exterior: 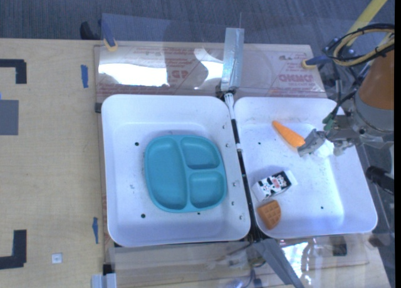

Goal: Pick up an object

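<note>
While I watch from above, the gripper (315, 143) hangs low over the right bin (351, 215), its fingers slightly apart and clamped on nothing. An orange carrot (287, 133) lies just beside it. Nearer me sit a black-and-white carton (274, 184) and a tan waffle piece (270, 213). A teal divided plate (185, 172) rests in the left bin (119, 155).

Bright even light, glare on plastic sheet (156, 67)
</note>
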Controlling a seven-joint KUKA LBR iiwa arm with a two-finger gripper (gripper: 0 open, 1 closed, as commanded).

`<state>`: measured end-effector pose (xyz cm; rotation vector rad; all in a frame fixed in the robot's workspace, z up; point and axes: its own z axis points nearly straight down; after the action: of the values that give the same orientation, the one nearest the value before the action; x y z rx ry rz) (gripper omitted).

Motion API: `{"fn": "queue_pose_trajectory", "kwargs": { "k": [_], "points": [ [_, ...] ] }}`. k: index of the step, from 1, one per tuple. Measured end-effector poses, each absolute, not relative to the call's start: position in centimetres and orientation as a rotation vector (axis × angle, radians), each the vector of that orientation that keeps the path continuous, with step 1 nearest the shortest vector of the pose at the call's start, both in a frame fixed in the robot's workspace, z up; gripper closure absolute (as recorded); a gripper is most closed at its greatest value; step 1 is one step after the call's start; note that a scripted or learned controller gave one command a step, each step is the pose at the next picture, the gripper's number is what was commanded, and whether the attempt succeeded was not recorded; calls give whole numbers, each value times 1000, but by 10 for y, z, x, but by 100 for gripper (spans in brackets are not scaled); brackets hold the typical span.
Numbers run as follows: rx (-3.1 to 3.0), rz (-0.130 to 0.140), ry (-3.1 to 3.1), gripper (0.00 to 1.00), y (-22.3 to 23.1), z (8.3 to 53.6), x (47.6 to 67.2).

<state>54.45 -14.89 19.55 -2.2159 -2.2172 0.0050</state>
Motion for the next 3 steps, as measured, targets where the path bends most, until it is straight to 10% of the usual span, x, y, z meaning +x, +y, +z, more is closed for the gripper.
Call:
{"fn": "queue_pose_trajectory", "kwargs": {
  "k": [1, 2, 3],
  "points": [
    [-2216, 5, -2217, 0, -149, 196, 545],
    [-1881, -4, -2519, 0, -155, 86, 608],
    [-1883, -4, -2518, 100, -156, 95, 609]
  ]
}}
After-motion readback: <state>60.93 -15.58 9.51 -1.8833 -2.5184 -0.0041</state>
